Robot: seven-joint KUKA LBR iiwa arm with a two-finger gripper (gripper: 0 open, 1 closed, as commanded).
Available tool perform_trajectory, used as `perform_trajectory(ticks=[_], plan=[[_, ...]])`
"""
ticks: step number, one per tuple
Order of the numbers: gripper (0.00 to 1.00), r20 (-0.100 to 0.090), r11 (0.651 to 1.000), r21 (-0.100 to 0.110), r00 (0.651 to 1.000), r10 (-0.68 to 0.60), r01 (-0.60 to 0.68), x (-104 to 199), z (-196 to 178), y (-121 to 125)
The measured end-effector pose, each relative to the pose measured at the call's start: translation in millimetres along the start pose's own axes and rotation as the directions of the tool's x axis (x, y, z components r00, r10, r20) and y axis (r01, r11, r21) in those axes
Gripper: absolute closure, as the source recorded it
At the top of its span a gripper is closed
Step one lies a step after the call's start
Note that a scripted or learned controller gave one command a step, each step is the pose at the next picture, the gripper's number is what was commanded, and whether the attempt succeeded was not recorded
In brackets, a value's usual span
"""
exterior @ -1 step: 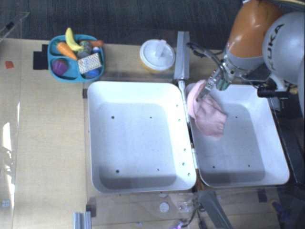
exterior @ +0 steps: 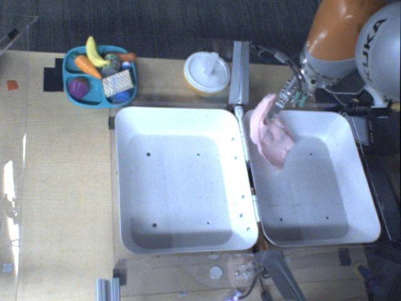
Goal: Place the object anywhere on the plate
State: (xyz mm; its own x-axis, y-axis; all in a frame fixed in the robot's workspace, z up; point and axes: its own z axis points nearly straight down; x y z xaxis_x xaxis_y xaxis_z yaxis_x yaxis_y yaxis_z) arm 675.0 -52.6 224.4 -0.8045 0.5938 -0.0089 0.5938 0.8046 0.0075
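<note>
A soft pink object (exterior: 272, 140), floppy like a cloth, hangs over the upper left part of the right bin (exterior: 326, 193). My gripper (exterior: 274, 114) reaches down from the upper right, and its fingers are shut on the top of the pink object. The lower end of the object droops toward the bin floor near the left wall. The blue divided plate (exterior: 65, 80) stands on the bench at the far upper left, beyond the left bin. It carries a toy banana (exterior: 94, 52), a carrot (exterior: 86, 65) and several other small toy items.
The left bin (exterior: 182, 180) lies between the gripper and the plate. A white and yellow lidded bowl (exterior: 207, 73) stands on the bench behind the bins. A metal divider bar (exterior: 237, 74) rises between the bins at the back.
</note>
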Motion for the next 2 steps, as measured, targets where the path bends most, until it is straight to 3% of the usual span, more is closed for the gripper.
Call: perform_trajectory(ticks=[1, 2], plan=[[1.00, -0.002, 0.921, -0.001, 0.921, -0.389, 0.389, 38, -5, 30], [1.00, -0.002, 0.806, -0.003, 0.806, -0.592, 0.592, 69, -1, 78]])
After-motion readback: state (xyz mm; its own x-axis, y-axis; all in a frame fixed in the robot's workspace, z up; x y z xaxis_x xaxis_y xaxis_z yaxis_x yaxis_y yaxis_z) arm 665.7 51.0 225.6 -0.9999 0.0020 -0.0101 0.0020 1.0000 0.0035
